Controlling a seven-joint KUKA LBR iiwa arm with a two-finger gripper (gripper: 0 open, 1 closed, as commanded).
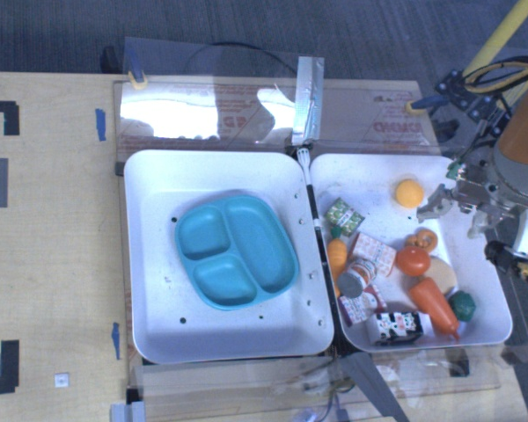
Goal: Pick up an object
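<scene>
- Item sought: any one object. The lot lies in the right bin (497, 310), centre-right to lower right of the frame, most of it heaped along the lower half.
- Nearest candidate: yellow ball (409, 192), alone on bare white floor in the bin's upper part, just left of my claw (462, 202).
- My claw: right edge of the frame, over the bin's upper right corner; whether the fingers are apart or together I cannot tell. Nothing visibly held.
- Risk, ball: round and free, so I judge it could roll away from an off-centre close.
- Risk, heap: tomato (413, 260), carrot (434, 303), green round piece (463, 305), small cartons (372, 255) and black-and-white box (397, 324) touch or overlap; a descent there may catch two, or pinch an edge and slip.
- Obstruction: bin wall near the lower-right items leaves little finger room.
- Elsewhere: left bin (150, 236) carries a blue divided tray (236, 251); wooden desk (44, 236) at left; yellow-and-black cables (488, 73) upper right.
</scene>
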